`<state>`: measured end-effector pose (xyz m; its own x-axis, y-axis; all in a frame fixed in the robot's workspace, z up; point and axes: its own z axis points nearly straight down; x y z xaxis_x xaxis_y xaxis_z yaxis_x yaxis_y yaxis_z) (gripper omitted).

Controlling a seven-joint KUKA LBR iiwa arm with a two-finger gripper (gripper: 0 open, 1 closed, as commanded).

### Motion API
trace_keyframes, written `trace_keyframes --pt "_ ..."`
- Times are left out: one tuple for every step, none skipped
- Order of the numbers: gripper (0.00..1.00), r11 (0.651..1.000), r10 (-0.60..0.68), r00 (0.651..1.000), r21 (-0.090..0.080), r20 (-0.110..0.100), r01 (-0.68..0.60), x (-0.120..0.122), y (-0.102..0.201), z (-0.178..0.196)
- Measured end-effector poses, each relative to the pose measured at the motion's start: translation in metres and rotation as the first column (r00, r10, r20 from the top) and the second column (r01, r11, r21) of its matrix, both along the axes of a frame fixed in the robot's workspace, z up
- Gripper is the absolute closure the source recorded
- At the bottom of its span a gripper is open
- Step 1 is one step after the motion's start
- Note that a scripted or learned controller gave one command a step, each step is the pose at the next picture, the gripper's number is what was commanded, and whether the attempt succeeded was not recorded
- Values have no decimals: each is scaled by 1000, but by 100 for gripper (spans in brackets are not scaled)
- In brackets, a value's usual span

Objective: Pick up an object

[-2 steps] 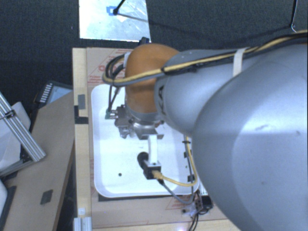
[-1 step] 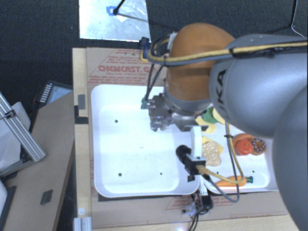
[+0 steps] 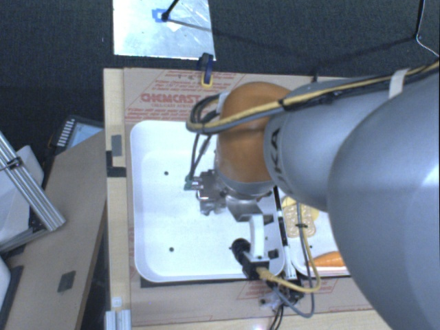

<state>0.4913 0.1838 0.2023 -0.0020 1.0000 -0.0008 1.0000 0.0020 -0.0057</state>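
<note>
We note bench (image 3: 117, 184) carrying brown cardboard with red print, dark floor beyond, silver sheet (image 3: 163, 18) at top. Left white bin (image 3: 155, 205) bare where visible. Grey arm (image 3: 357, 184) with orange band covers much of view. Claw state: we cannot tell. Objects at arm's edge in right bin: orange item (image 3: 328, 258), pale patterned item (image 3: 302, 220); both partly hidden.

Bench (image 3: 155, 91) w/ brown sheet under white bin (image 3: 155, 205).

Smooth glossy white plastic bin (image 3: 155, 205), matt grey metal arm (image 3: 364, 157), brown cardboard bench (image 3: 165, 95)
</note>
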Motion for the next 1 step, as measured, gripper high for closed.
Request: trace_keyframes --pt "100 1000 4 1000 5 17 -5 52 39 83"
